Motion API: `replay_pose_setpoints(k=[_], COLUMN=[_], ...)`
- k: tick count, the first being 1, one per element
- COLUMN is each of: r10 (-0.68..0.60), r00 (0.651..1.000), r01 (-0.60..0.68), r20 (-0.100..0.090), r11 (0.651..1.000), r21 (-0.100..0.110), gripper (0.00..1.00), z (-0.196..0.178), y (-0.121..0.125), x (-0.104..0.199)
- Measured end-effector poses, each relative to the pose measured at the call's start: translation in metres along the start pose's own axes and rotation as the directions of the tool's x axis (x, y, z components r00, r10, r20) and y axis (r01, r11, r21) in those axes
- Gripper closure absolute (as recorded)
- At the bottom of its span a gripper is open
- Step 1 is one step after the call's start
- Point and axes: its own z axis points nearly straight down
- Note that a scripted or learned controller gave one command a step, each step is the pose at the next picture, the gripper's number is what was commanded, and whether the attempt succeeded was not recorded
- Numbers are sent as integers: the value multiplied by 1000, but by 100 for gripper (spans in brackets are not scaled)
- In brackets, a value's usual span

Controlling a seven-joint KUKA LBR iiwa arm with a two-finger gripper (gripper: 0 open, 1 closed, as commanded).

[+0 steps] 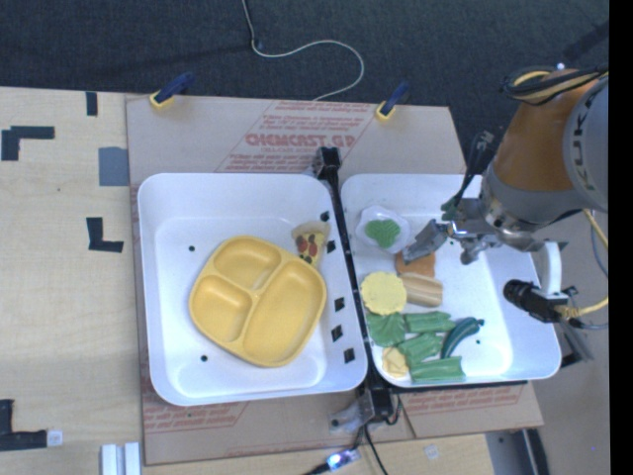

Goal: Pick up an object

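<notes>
- My gripper [447, 242] is hanging over the right bin [514, 359], jaws spread wide, gripping nothing.
- A tan and orange bread-like piece [419, 280] is lying just below my fingers, beside the yellow round piece [384, 293].

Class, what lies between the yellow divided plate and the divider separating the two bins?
In the camera view, a pizza slice toy lies between the yellow divided plate and the divider, at the plate's upper right.

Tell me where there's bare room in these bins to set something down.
Left bin: bare floor along its top and left walls, around the yellow tray; the pizza slice sits by the divider. Right bin: crowded on its left with toy food; a bare strip runs along its right wall, below the claw.
</notes>
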Motion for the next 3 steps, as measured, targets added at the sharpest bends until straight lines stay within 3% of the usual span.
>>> replay_pose_setpoints(k=[1, 3], r10=[-3, -3], r00=[1000, 1000], r01=[3, 3], r20=[2, 3], r11=[1000, 1000], r21=[-14, -13], gripper=[0, 0], z=[-8, 84], y=[3, 12], x=[0, -12])
